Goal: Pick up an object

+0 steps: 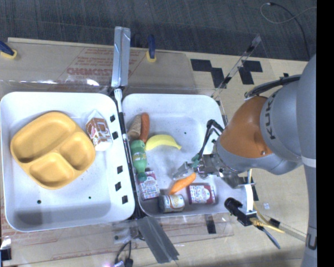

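**benchwatcher:** So where's the gripper [185, 170] sitting? It's hanging low in the right bin [172, 102], right above the carrot [182, 183], which is lying at a slant near the bin's front edge. Gripper tip looks like it's just about touching the carrot's upper end, but I honestly can't say if anything's between the fingers.

**tote_lurker:** Same here. The fingers are a small grey blur against the white floor, so I cannot tell whether the jaws are spread or pressed together. The orange band [242, 133] and the wrist are covering the right side of that bin too.

**benchwatcher:** Around the carrot: a ketchup-style bottle [201, 193] lying just beside it, a small can [171, 203] touching the front wall, a red-labelled packet [149, 186] to the left. Further up, a banana [161, 143], a green bottle [138, 153] and a sausage-looking thing [145, 125] by the divider.

**tote_lurker:** Left bin [55, 216] is carrying a yellow divided tray [51, 148] and a wrapped snack [98, 130] next to it. Label's too small to read. The arm's body is getting cut off at the right.
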Available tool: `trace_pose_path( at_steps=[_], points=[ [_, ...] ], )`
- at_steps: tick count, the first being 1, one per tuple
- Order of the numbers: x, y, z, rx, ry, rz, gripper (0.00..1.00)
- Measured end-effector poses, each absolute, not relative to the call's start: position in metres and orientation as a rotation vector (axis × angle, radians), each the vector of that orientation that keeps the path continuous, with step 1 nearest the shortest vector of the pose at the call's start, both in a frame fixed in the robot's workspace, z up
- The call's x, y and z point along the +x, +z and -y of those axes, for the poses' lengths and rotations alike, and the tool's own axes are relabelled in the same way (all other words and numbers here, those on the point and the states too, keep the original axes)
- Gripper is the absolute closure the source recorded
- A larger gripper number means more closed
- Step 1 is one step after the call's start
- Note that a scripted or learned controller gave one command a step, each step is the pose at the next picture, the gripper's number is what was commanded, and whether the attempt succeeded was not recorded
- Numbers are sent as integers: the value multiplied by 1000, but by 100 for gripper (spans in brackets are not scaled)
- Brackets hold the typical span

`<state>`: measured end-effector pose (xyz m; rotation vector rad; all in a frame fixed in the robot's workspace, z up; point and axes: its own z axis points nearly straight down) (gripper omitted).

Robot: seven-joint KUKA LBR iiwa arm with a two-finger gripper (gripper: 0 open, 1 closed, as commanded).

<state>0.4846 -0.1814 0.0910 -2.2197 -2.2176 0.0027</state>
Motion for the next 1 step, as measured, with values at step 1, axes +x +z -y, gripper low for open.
trace_pose_path(
  at_steps=[1],
  points=[
    [476,91,156,-2559,4,1812,0]
  ],
)
